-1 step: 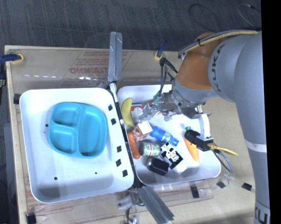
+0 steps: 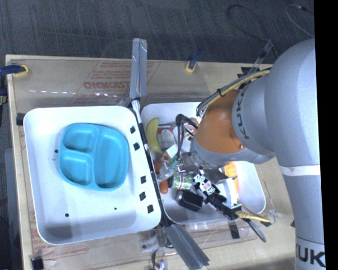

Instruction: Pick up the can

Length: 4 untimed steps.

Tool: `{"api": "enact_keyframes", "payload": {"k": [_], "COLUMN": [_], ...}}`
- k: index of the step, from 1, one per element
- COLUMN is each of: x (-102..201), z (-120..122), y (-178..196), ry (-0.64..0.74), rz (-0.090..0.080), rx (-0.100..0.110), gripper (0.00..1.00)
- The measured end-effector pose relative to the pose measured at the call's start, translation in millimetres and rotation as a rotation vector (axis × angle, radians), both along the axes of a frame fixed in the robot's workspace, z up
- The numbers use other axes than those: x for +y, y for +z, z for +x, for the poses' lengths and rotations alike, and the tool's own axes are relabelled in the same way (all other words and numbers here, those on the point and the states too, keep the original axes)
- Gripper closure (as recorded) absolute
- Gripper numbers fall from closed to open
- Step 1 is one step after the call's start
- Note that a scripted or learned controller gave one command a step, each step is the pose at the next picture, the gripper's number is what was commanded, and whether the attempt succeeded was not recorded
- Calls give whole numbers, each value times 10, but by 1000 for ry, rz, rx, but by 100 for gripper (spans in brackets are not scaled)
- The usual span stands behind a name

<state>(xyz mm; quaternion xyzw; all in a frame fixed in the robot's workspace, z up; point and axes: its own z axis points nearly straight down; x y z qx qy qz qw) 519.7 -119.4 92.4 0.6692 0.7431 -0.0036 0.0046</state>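
The can, a small metal cylinder with a green and white label (image 2: 181, 182), lies on its side in the right shallow white plastic bin (image 2: 256, 196), below the curved yellow banana (image 2: 153, 135) and amid a jumble of small items too tangled to name. Left of the banana, across the rims where the two bins meet, the left white bin (image 2: 44, 221) holds a smooth sky-blue plastic plate with three compartments (image 2: 94, 156). Both bins sit on a pale wooden desk (image 2: 71, 80), with dark grey carpet beyond it. The grey arm with its glossy orange band (image 2: 216, 132) bends down right of the banana. The claw (image 2: 185, 171) hangs just above the can; I cannot tell how wide it is open, or whether it holds anything.
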Motion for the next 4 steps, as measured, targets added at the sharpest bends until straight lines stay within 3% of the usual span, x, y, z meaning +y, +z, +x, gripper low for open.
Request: {"api": "enact_keyframes", "payload": {"k": [1, 2, 3, 4], "x": [-256, -71, -99, -107], "z": [-238, -343, -403, -393], "y": [863, 105, 24, 127], "ry": [-34, -54, -168, -163], "rz": [12, 12, 13, 11], "rx": [3, 0, -4, -6], "gripper": [0, 0, 0, 100]}}
